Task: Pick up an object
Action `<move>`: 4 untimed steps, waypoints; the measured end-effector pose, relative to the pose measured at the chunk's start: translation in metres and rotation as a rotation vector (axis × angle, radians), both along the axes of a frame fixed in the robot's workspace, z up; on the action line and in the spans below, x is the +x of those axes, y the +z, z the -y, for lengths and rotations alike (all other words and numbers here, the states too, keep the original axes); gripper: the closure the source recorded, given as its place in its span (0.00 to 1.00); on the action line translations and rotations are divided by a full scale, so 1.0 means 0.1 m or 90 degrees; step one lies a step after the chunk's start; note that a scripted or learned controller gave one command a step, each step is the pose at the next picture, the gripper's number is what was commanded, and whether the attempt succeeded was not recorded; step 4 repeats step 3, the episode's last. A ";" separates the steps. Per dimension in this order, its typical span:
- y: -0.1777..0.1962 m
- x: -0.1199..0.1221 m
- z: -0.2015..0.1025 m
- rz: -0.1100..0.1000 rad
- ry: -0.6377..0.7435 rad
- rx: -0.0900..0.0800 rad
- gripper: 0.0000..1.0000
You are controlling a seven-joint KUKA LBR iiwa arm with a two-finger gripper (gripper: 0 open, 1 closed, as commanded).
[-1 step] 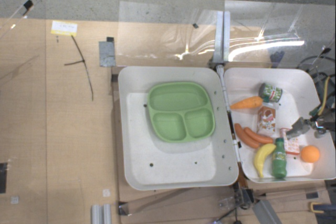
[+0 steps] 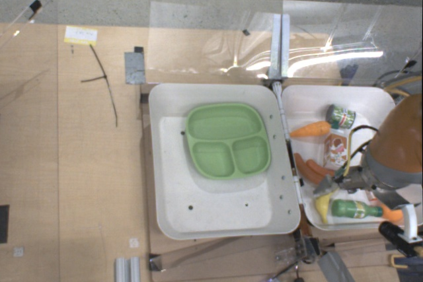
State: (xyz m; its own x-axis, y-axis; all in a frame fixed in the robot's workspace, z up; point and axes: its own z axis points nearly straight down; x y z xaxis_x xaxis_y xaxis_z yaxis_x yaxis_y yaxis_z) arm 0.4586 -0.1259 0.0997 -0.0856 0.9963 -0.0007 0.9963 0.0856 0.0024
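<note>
Wooden bench (image 2: 73,162) under two white bins (image 2: 165,208), side by side.

My left bin (image 2: 165,208) has open floor along its near and left sides; only the green divided plate (image 2: 228,141) sits in its far middle. The right bin (image 2: 301,99) is crowded: a carrot (image 2: 310,130), a can (image 2: 341,117), a small carton (image 2: 336,150), a sausage (image 2: 310,168) and a green bottle (image 2: 353,209) lie close together, leaving little passage between them. The raised rims between the bins stand in the way of any low crossing.
</note>
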 end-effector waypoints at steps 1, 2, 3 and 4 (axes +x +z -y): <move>-0.09 0.95 -0.03 0.001 -0.139 0.000 0.00; 0.03 0.96 -0.02 0.003 -0.137 0.000 1.00; 0.93 1.21 -0.55 0.002 -0.077 0.000 1.00; 0.93 1.21 -0.55 0.002 -0.077 0.000 1.00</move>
